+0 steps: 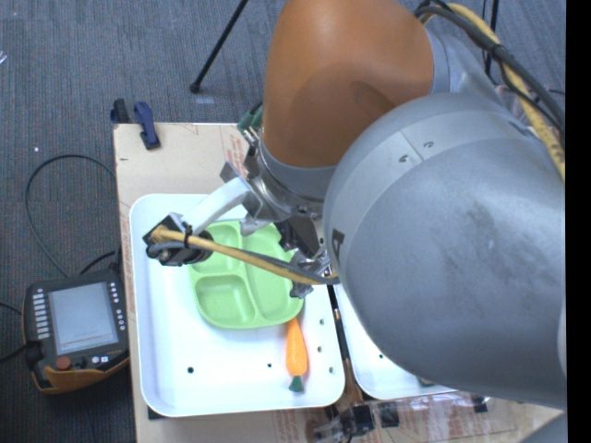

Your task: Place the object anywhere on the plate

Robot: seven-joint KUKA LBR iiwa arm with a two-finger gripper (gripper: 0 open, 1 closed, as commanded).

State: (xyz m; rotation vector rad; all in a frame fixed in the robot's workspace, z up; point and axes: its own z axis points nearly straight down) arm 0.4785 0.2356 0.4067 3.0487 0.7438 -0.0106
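A green divided plate [231,298] lies in the left white bin [162,358]. An orange carrot with a green top [295,352] rests on the bin floor just off the plate's lower right corner, pointing away from the camera. My gripper [301,264] hangs low over the plate's right edge, a little above the carrot in the view. The big grey and orange arm covers most of the gripper and the plate's upper right part. Nothing can be seen held in it.
The right bin [388,377] is mostly hidden under the arm. The bench's bare board [175,160] runs behind the bins, with blue clamps [138,123] at its far left corner. A teach pendant [78,326] lies on the floor to the left.
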